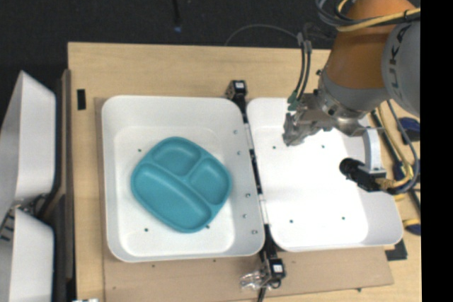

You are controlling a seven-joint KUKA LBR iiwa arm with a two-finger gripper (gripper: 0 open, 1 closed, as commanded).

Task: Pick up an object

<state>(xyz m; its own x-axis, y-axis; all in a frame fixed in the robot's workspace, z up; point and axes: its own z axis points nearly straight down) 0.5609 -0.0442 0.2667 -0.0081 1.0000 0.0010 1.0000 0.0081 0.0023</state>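
Left bin (113,173), right bin (318,201), mid frame: two. Teal plate (181,182), centre-left: one, three compartments by the look of it. Gripper (294,132), upper right: one.

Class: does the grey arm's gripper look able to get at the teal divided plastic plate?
Probably yes: the teal divided plate lies uncovered in the left white bin; the gripper hangs over the adjoining bin.

1 camera, fixed above the tabletop (163,67), looks down at a slant, framing the left-hand bin (120,131), the right-hand bin (318,216) and the arm (368,60) at right.
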